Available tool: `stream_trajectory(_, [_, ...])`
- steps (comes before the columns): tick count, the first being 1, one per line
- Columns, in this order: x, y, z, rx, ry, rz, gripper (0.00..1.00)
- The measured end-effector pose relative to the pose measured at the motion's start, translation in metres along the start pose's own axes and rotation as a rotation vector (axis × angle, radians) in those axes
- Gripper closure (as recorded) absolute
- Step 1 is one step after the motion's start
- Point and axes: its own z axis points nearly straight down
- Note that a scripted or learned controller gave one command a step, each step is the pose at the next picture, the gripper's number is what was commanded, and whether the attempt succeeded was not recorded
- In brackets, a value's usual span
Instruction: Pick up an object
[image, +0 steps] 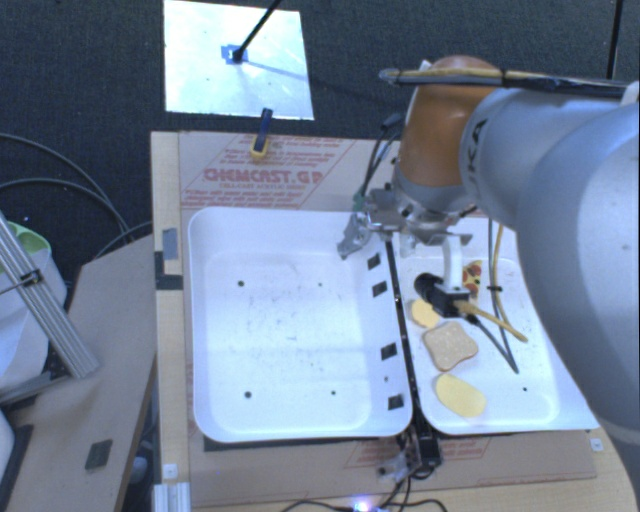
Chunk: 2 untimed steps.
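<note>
The gripper (428, 243) hangs over the right bin (535, 405), at its far end; whether its fingers are wide or narrow I cannot tell. Toward the near end from it lie a toast slice (451, 344) and a yellow disc (460, 395). Both look light, stiff and flat, so likely best pinched across the edges.

KUKA arm (560, 190): grey, orange band above wrist, entering from right, bent downward; gripper (352, 242) low at wrist's left side, finger state indiscernible.
</note>
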Motion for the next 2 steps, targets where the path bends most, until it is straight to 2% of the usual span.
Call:
stream_trajectory(1, [0.068, -0.001, 0.076, 0.003, 0.002, -0.003, 0.0])
stream_trajectory(2, [0.146, 0.04, 0.101, -0.005, 0.004, -0.004, 0.0])
